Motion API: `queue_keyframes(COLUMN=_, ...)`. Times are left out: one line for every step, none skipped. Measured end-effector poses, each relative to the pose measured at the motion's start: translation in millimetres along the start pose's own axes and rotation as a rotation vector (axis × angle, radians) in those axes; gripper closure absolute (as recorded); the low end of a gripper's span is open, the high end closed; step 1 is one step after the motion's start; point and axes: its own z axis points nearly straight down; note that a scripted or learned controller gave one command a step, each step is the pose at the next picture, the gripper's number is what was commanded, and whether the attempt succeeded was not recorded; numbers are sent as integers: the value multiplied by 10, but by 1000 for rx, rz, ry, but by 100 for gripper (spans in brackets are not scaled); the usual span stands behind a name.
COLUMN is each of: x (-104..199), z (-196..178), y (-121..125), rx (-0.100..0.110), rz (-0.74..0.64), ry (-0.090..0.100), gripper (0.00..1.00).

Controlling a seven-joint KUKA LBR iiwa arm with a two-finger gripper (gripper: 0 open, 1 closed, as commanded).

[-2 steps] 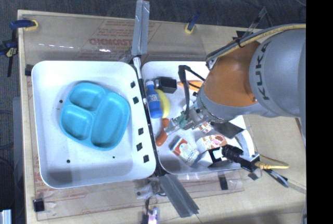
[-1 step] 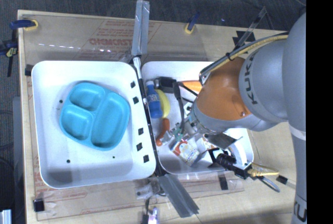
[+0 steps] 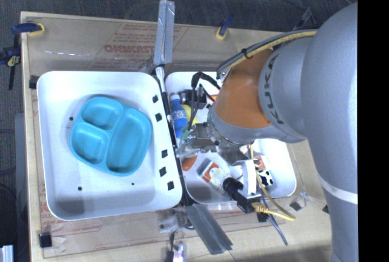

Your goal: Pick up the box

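A small white box (image 3: 210,171) with an orange-red patch lies near the front of the right bin (image 3: 285,185). My gripper (image 3: 196,141) hangs low over that bin's left side, just behind and left of the box. The grey arm with its orange band covers most of the bin behind it. Nothing shows between the fingers, and the wrist hides much of them.
The left bin (image 3: 58,194) holds a blue divided plate (image 3: 111,134). In the right bin a blue bottle (image 3: 178,113) lies along the left wall, with an orange piece (image 3: 189,163) in front of it. A black-and-white patterned item (image 3: 264,177) sits at the front right.
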Motion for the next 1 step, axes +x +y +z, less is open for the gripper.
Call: queue_keyframes(x=239, z=-430, y=0, rx=1, rz=204, ry=0, gripper=100)
